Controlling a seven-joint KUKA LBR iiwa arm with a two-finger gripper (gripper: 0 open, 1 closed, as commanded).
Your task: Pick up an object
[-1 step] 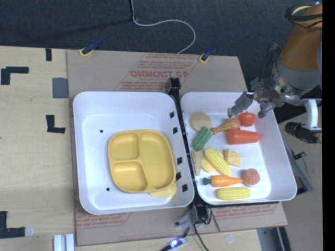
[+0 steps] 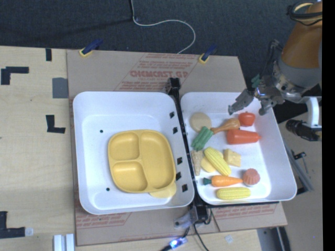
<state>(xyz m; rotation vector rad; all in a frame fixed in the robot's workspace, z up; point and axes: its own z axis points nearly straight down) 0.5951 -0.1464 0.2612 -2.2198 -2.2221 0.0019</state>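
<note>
Hovering over the right bin's (image 2: 277, 156) far corner, the hand (image 2: 251, 104) has its two fingers spread apart, gripping nothing. Toy food lies below; a small red tomato (image 2: 247, 119) sits nearest, probably its target. A yellow plate (image 2: 141, 160) fills the left bin (image 2: 89, 140).

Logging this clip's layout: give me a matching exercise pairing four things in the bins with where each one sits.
Things:
1. yellow divided plate
2. small red tomato
3. corn cob
4. gripper

Places:
A. near edge of the right bin
B. above the right bin's far right part
C. left bin
D. far right of the right bin, beside the long red vegetable

Pairs: 1-C, 2-D, 3-A, 4-B
</note>
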